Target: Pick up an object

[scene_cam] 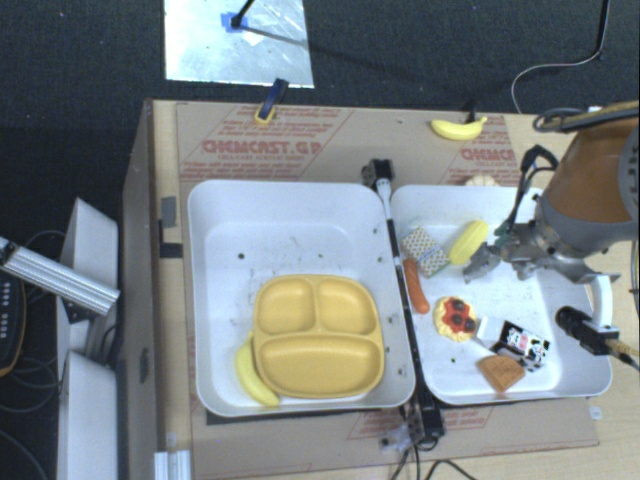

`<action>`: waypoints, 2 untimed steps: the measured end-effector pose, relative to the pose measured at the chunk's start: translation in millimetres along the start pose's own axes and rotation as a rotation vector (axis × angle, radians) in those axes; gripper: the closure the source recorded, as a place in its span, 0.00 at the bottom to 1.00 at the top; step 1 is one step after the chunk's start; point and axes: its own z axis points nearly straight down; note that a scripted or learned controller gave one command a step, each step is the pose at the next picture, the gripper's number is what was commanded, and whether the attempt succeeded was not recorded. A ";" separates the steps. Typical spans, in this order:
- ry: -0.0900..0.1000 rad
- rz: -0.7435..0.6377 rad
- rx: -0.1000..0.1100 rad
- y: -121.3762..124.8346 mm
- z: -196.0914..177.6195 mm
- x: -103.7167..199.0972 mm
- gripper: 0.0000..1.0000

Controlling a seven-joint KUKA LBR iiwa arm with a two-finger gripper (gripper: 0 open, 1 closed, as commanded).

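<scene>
Yellow lemon (468, 241) just beside the end effector (486, 261), checkered block (425, 249) near.

a yellow divided tray (318, 333) and yellow banana (252, 376) lie in the left white bin (215, 218). the right white bin (580, 378) holds a yellow lemon (467, 241), orange hot dog (416, 286) and black-and-white patterned toy (523, 344).

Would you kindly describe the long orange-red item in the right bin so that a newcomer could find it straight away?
Start at the right bin of the two white ones and go to its left wall, beside the divider. There lies the toy hot dog, a slim orange-red stick pointing up and down the view. It sits below the checkered packet and left of the small pizza piece, and is the only thin, sausage-shaped thing there.
</scene>
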 end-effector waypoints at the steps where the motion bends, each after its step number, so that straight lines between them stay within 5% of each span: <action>1: 0.002 0.000 0.003 -22.3 78.7 24.5 0.00; 2: 0.001 0.000 0.003 -62.8 78.5 4.9 0.00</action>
